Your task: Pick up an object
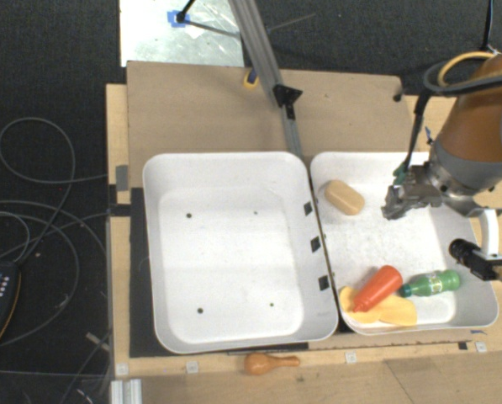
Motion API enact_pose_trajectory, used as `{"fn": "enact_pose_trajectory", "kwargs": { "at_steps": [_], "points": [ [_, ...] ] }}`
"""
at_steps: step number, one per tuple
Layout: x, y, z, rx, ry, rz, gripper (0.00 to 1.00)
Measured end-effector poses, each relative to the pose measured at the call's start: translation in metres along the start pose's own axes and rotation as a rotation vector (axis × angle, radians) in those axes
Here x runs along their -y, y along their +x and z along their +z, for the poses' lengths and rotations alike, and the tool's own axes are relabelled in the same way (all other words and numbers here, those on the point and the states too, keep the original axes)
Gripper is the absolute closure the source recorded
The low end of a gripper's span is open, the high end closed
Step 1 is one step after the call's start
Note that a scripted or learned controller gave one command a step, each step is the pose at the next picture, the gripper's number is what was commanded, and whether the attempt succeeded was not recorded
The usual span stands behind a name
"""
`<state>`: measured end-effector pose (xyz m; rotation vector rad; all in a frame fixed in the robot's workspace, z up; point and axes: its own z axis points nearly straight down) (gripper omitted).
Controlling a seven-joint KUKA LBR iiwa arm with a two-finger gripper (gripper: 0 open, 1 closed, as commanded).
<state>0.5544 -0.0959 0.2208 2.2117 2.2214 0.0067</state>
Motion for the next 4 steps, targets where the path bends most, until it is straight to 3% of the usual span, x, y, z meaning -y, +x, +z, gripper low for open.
{"fn": "enact_pose_trajectory", "kwargs": {
  "at_steps": [1,4],
  "points": [
    [0.006,0.003,-0.060,-0.001,-0.001,-0.001,1.00],
    [0.043,0.154,-0.018,-0.005,0.009,-0.007,1.00]
  ]
}}
